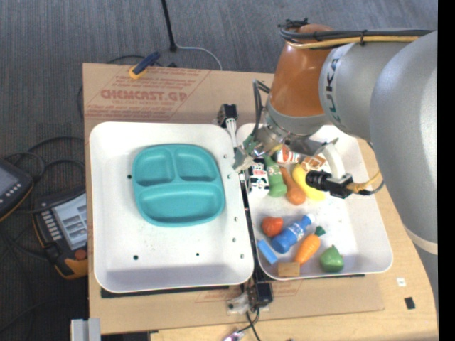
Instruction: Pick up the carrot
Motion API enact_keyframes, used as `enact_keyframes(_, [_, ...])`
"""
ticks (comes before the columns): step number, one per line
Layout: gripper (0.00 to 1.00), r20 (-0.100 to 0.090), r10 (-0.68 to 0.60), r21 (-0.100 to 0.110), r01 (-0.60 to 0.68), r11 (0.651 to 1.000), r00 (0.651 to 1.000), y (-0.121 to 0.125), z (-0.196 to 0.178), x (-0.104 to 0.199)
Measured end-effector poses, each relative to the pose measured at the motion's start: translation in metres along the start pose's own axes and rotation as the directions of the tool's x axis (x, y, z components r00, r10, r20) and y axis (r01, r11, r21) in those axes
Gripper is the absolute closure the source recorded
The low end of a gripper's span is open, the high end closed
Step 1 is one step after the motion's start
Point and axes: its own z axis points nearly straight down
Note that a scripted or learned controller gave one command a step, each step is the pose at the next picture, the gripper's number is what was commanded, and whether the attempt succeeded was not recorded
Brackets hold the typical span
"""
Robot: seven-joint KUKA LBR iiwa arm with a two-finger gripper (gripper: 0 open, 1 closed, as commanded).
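Carrot (308, 248) lies near the front of the right bin (370, 251), tilted, its green top toward the back right, untouched by the arm. Taking the carrot as the mark: just to its left a blue bottle (288, 236) lies at a slant, almost touching it, and beyond that sits a red-orange tomato-like piece (271, 226). Just to its right is a green piece (331, 260); in front of it, close to the bin's front wall, a small tan block (288, 268); to its front left, a flat blue piece (266, 251). Well behind the carrot, at the back of the same bin, the gripper (257, 150) hangs low over a cluster of toys, among them a yellow piece (309, 180), an orange piece (295, 194) and a green one (276, 180). Whether the pincer is spread or pressed together cannot be told: the wrist and clutter hide the fingers, and nothing is clearly seen between them. Far to the carrot's left, the left bin (114, 261) bears a teal divided plate (178, 184).
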Motion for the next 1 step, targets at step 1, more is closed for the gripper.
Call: enact_keyframes(1, [0.00, 0.003, -0.044, 0.003, 0.044, 0.999, 0.999, -0.0101, -0.0136, -0.0706])
